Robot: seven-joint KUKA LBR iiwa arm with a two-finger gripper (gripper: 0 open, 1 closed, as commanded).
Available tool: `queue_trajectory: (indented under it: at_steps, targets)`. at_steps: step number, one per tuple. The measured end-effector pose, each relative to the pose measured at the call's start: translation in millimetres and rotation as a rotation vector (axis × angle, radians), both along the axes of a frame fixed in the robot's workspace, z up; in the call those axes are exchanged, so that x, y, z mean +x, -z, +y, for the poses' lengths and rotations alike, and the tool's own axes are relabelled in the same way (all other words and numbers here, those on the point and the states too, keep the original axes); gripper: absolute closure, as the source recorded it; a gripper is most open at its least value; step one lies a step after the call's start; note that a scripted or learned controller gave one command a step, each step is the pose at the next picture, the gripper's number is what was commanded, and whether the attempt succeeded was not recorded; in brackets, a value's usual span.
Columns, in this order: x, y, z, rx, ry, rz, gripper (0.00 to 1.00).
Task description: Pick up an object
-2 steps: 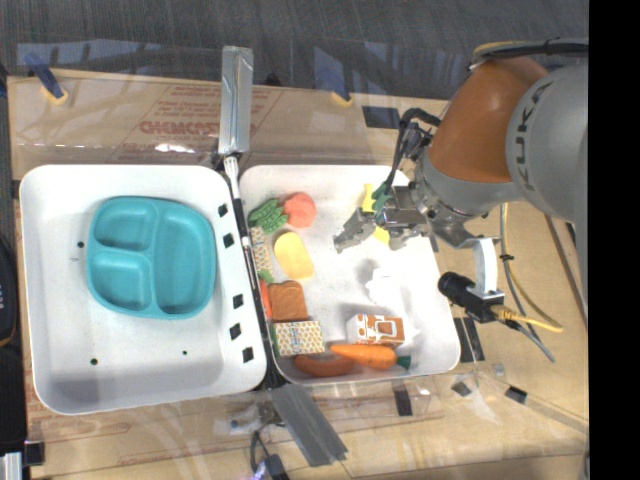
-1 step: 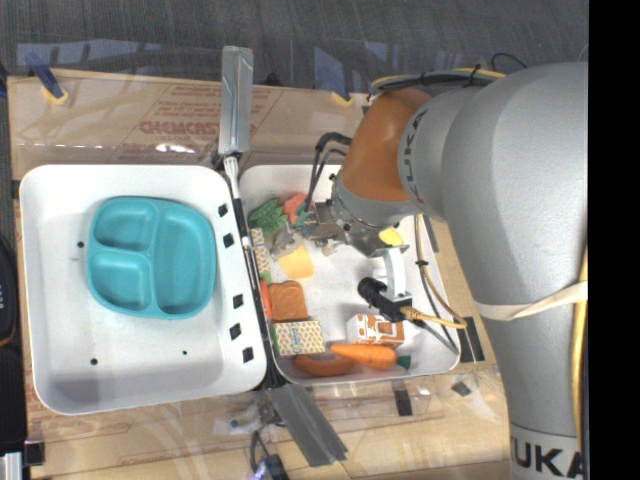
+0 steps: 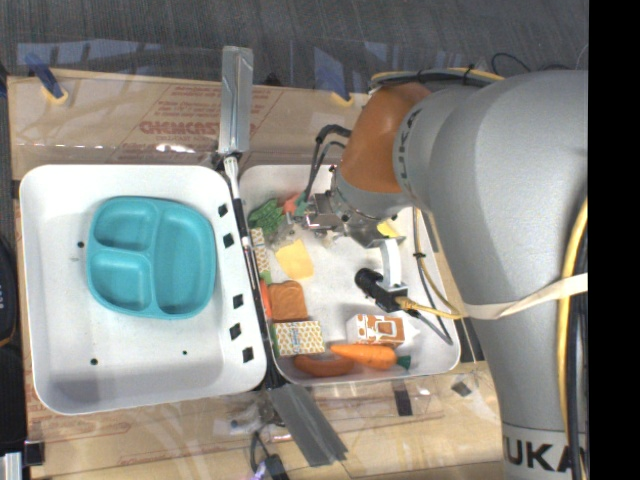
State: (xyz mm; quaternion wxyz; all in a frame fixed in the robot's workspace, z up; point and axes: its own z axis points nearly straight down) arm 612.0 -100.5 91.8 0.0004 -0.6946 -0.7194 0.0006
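Bench holding two white bins; gripper (image 3: 318, 211) hovering in right bin (image 3: 440, 353), finger state unreadable. Yellow piece (image 3: 294, 260) lying just below-left of claw, nearest target.

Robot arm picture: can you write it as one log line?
gripper: low in right bin, top | beside: green toy | teal plate: left bin

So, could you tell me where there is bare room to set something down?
The left bin has bare floor below and left of the teal plate. The right bin is crowded: the bread slice, carrot and arm leave only a small patch at centre.
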Motion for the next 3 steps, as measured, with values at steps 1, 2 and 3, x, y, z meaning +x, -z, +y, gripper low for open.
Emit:
queue_trajectory:
  at_steps: [1,2,3]
  targets:
    - [0.4,-10.1,0.6,0.0,-0.003,0.0,1.0]
    - [0.4,-10.1,0.4,0.0,-0.003,0.0,0.0]
    - [0.7,-19.8,1.0,0.0,-0.005,0.001,1.0]
